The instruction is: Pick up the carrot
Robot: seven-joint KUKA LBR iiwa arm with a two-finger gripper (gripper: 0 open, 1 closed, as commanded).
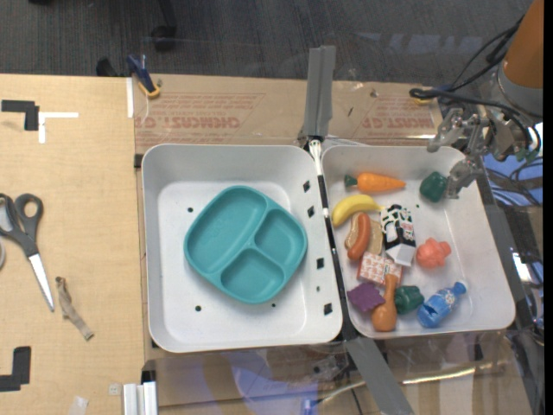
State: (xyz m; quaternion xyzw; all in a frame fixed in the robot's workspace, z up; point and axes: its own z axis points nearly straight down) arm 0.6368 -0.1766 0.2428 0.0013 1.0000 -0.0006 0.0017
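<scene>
Carrot (380, 181): lies at 12 o'clock in the right bin (495, 232), leafy end toward 9, banana (355, 207) just beside at 7; tool (460, 150), spread unclear, sits off at 2 o'clock, best lowered over the carrot's middle, fingers straddling its width.

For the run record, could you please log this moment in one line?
carrot: far end of right bin, beside banana | tool: above bin's far right corner | carrot not held
</scene>
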